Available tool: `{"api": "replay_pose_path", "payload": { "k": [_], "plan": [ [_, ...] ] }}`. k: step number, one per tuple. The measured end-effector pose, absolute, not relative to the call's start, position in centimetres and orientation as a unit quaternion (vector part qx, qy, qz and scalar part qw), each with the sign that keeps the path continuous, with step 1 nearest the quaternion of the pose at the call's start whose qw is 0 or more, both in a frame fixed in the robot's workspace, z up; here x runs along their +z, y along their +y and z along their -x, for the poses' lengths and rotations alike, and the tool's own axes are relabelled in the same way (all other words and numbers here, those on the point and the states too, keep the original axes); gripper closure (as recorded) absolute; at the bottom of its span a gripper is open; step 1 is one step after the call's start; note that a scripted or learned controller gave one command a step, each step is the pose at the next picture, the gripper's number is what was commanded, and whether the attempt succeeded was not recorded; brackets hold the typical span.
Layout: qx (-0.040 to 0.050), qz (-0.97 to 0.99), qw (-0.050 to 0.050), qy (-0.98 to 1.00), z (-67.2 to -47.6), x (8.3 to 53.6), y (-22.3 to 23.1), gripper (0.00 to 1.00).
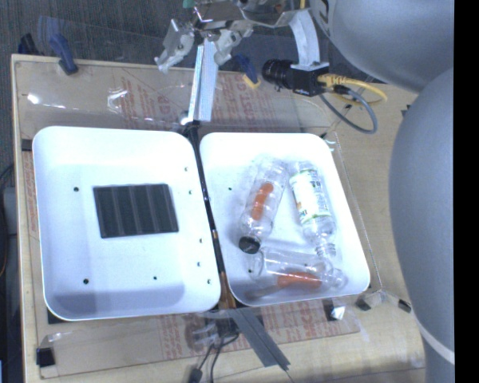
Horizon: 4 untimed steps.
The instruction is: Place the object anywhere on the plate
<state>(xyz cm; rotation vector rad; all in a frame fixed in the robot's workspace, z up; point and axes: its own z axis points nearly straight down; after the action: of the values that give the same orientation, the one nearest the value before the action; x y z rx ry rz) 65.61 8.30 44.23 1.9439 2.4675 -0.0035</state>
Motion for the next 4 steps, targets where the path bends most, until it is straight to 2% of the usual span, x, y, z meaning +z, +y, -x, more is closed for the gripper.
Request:
{"api": "replay_pose_path", "payload": {
  "k": [1,2,4],
  "plan": [
    [-0.002,-0.622,-0.001,0.783,-65.6,41.3,8.4,0.0],
    [-0.0017,-0.664,0.0,0.748,-65.6,44.2,10.7,0.0],
    [-0.0014,-0.789,0.0,0.614,-65.6,44.1,18.0,0.0]
  ]
}}
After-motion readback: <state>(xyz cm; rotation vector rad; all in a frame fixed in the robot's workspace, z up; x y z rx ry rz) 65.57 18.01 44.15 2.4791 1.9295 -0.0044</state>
